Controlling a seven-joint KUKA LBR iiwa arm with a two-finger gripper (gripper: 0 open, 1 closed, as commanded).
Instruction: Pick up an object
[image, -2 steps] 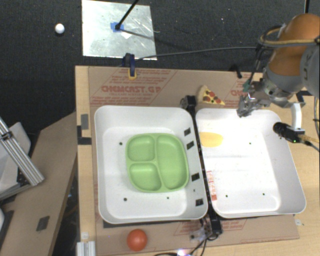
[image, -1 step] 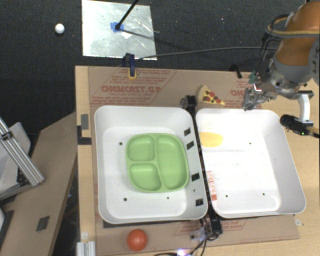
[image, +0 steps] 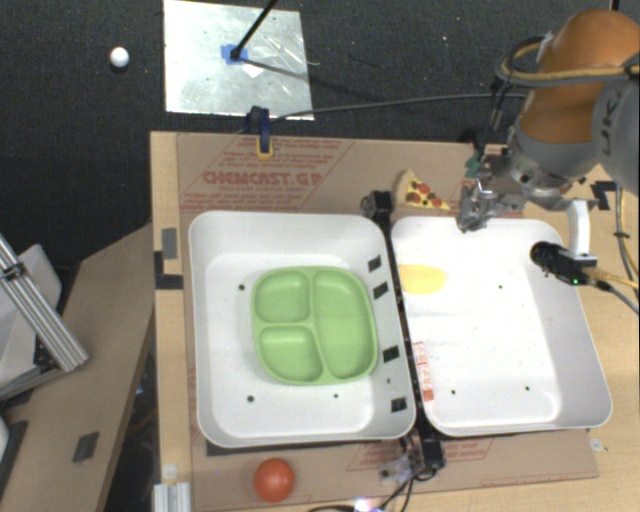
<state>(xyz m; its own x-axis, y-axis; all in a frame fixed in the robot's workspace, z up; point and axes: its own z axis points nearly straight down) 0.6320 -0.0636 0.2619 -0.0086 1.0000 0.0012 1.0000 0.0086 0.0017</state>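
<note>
A flat yellow object (image: 421, 278) lies in the right bin (image: 520, 340), near its upper-left corner. A green divided plate (image: 313, 324) sits in the middle of the left bin (image: 220, 300). A pizza-slice toy (image: 421, 192) rests on the cardboard just beyond the right bin's far edge. An orange-red ball (image: 273, 479) lies on the bench in front of the left bin. My gripper (image: 472, 218) hangs over the right bin's far edge, right of the pizza slice and above the yellow object, with nothing visibly held.
A cardboard sheet (image: 270, 175) lies under both bins. A blue clamp (image: 260, 128) stands at its far edge. A foil sheet (image: 235, 60) and a small white ball (image: 120, 57) lie on the dark background. A metal frame (image: 40, 320) stands at the left.
</note>
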